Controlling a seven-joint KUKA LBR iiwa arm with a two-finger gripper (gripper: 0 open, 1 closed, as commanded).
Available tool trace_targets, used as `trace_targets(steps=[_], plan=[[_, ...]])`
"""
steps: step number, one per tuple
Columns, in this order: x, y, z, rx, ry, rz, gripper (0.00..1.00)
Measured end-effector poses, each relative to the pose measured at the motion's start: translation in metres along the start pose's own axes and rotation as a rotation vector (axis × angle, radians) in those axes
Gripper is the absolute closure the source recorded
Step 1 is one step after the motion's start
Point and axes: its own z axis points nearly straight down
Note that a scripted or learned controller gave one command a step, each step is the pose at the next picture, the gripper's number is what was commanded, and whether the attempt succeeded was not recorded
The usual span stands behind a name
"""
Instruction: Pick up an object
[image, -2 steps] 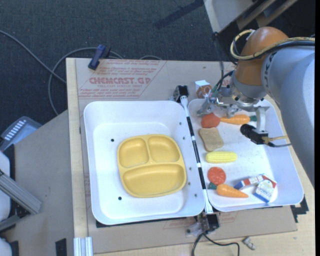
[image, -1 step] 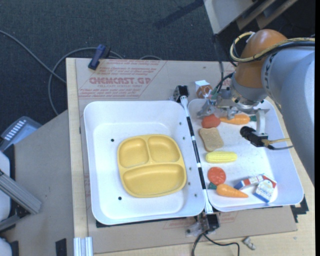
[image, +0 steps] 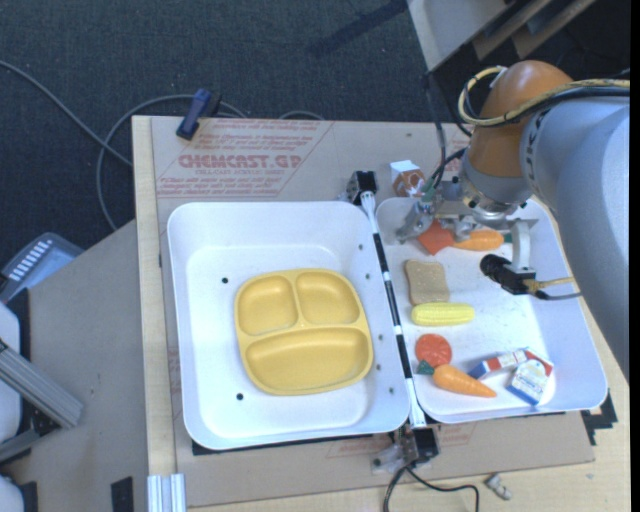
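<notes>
The pincer (image: 447, 222) hangs low over the far end of the right bin (image: 575, 345), at about one o'clock in the view; whether it is released or clenched I cannot tell, since the wrist hides that part. Directly beneath it lie an orange-red piece (image: 437, 240) and, at its three o'clock, an orange carrot-like piece (image: 480, 241), both close to the tool. At six o'clock from these sits a tan bread slice (image: 427, 280), then a yellow corn cob (image: 443, 315), then a red tomato (image: 433, 349) touching a second carrot (image: 463, 381). At four o'clock lie a small carton (image: 502, 363) and a white packet (image: 529, 381). The left bin (image: 200, 240), at nine o'clock, holds a yellow divided plate (image: 300, 330).
</notes>
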Motion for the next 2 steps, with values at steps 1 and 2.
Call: trace_targets(steps=[1, 2], plan=[[0.000, -0.001, -0.007, 0.003, -0.001, 0.001, 1.00], [0.065, -0.042, -0.096, 0.012, 0.002, 0.001, 1.00]])
